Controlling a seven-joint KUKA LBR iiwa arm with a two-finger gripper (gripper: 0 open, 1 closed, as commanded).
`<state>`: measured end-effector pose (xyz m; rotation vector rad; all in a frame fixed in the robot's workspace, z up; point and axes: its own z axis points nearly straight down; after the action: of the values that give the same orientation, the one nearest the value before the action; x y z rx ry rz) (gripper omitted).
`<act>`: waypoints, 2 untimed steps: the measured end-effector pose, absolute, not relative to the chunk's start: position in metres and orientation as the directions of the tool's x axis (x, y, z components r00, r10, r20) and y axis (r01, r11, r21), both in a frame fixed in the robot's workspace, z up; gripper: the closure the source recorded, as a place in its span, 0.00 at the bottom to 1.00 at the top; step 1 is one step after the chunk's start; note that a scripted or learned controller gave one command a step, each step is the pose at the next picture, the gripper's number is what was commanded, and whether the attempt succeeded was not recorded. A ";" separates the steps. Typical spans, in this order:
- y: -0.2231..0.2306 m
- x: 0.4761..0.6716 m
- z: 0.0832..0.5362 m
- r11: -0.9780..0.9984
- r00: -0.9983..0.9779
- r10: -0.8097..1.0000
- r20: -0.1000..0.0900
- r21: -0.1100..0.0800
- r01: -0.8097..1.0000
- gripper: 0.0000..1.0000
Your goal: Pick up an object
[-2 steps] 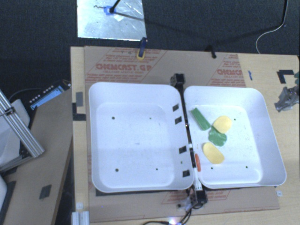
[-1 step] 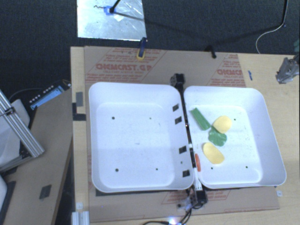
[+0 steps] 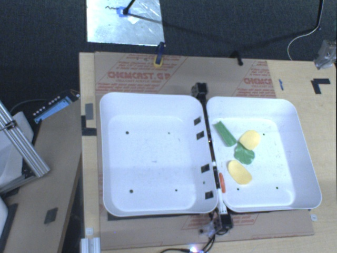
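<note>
Yellow piece [image 3: 250, 139] lies in right bin [image 3: 297, 121]; board [image 3: 138, 74] reads "CHEMCAST GP".

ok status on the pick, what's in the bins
Right bin: green stick, green lump, two yellow pieces, all lying loose. Small orange bit by the divider.

A pale grey part [image 3: 326, 54] (whether the arm's, unclear) looks angular.
</note>
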<state>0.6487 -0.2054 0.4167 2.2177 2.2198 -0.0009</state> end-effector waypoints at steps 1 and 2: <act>-0.206 0.670 0.432 0.005 -0.005 1.000 -0.003 0.006 1.000 1.00; -0.205 0.669 0.456 0.005 -0.005 1.000 -0.002 0.005 1.000 1.00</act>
<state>0.6689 -0.2055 0.4556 2.2121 2.2235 0.0039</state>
